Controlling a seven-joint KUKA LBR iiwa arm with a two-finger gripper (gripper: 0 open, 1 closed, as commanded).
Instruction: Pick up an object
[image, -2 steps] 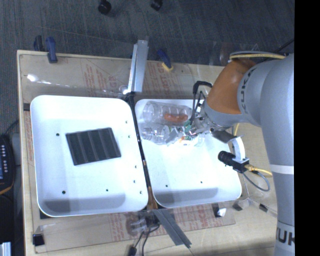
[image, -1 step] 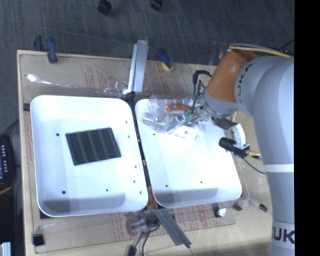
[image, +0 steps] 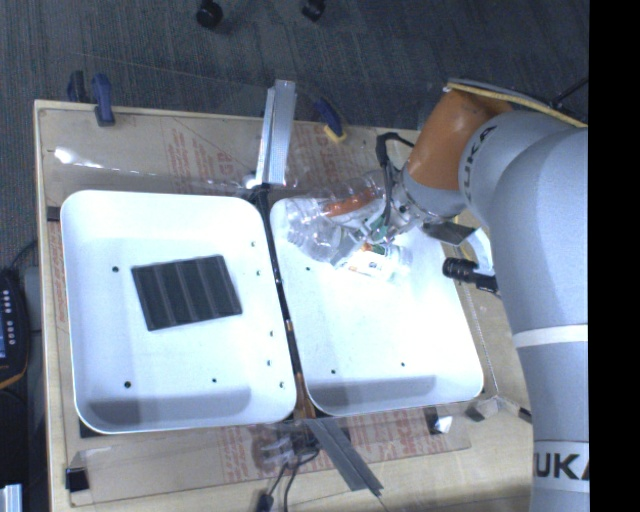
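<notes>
Lying beside the hand (image: 383, 228): a clear plastic bag (image: 325, 228).

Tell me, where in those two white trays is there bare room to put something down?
The right bin is bare across its near half, below the crinkly clear plastic item at its far end, where the gripper crowds in. In the left bin, a bare strip rings the dark ribbed pad, widest along the near wall.

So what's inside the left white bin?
A dark grey ribbed rectangular pad lies flat on the floor of the left bin, a little left of its middle. Small dark dots mark the bin's floor around it. Whatever is beneath the pad is covered.
</notes>
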